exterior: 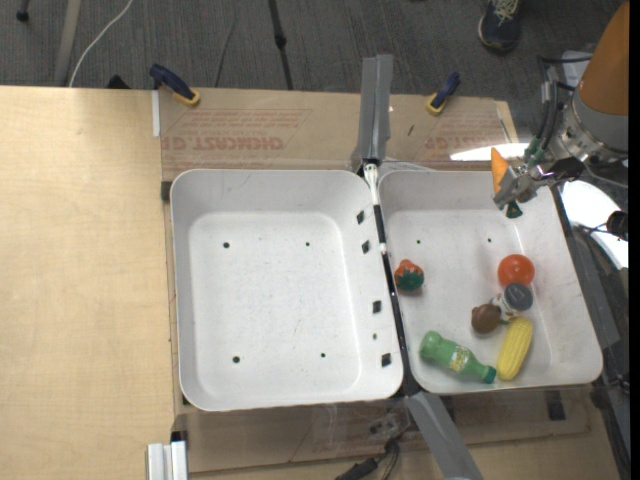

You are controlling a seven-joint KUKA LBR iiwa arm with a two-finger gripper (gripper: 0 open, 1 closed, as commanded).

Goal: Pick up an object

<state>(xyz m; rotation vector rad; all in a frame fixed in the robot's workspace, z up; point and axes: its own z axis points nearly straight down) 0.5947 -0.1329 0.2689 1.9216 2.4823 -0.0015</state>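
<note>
Over the right bin's (pixel 560 268) far right corner the end effector (pixel 515 196) hangs, with an orange piece (pixel 499 167) just beside it; whether that piece is pinched or merely near cannot be told, nor whether the tool is spread or pressed together. Candidates for picking lie in the same bin, low and toward its near side: a red ball (pixel 516 269), a grey-capped thing (pixel 517 297) touching a brown lump (pixel 486 317), a corn cob (pixel 515 348), a green bottle (pixel 455 357) on its side, and a small red-green fruit (pixel 409 277) near the divider. Clustered as they are, the ball and fruit stand freest, likely the easier targets. The left bin (pixel 200 208) sits alongside on the surface (pixel 80 268).
</note>
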